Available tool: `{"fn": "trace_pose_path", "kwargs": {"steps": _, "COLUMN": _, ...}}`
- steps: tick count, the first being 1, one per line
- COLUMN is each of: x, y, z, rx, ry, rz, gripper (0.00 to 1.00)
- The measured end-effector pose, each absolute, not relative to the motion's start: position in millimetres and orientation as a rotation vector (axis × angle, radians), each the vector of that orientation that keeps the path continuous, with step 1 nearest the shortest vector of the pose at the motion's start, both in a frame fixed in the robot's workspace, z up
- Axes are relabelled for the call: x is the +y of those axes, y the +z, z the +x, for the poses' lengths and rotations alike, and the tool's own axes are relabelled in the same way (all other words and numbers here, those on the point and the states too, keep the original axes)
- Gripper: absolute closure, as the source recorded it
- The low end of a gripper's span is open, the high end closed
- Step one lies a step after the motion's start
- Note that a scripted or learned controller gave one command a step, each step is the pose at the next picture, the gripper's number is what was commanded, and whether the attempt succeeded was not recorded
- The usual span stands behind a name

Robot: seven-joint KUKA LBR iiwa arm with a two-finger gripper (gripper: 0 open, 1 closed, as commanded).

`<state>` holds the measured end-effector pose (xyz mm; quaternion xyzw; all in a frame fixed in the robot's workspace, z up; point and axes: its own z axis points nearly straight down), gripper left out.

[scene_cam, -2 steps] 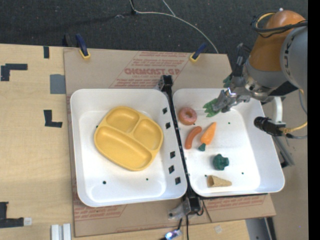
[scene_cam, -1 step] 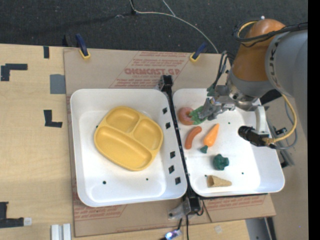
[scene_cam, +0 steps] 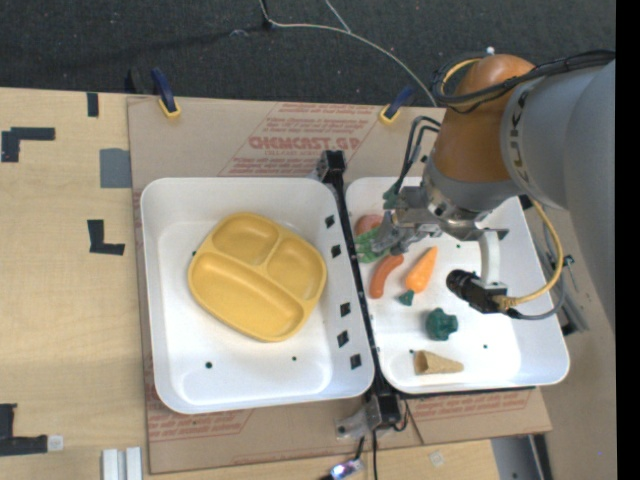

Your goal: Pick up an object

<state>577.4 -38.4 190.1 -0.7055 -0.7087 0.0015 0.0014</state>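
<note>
My gripper (scene_cam: 392, 236) hangs low over the left side of the right bin (scene_cam: 530, 353), just above several toy foods. Directly below it lie an orange-red sausage (scene_cam: 385, 276) and an orange carrot (scene_cam: 422, 268), side by side and slanted. A reddish piece (scene_cam: 368, 224) and a small green piece (scene_cam: 366, 248) sit by the bin's left wall, partly hidden by the gripper. Nearer the front lie a dark green broccoli (scene_cam: 440, 323) and a tan wedge (scene_cam: 437, 364).
The left bin (scene_cam: 170, 348) bears a yellow divided plate (scene_cam: 258, 275). A black divider (scene_cam: 347, 268) with clips runs between the bins. The arm's grey body and a black cable fitting (scene_cam: 478, 290) overhang the right bin's right half.
</note>
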Motion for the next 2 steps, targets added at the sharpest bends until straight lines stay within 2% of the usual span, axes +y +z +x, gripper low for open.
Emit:
{"fn": "trace_pose_path", "kwargs": {"steps": 1, "x": 20.0, "y": 190.6, "z": 558.4, "rx": -2.225, "ry": 0.003, "rz": -2.212, "gripper": 1.00}}
{"fn": "trace_pose_path", "kwargs": {"steps": 2, "x": 74.5, "y": 195.1, "z": 548.0, "rx": -2.228, "ry": 0.001, "rz": -2.210, "gripper": 1.00}}
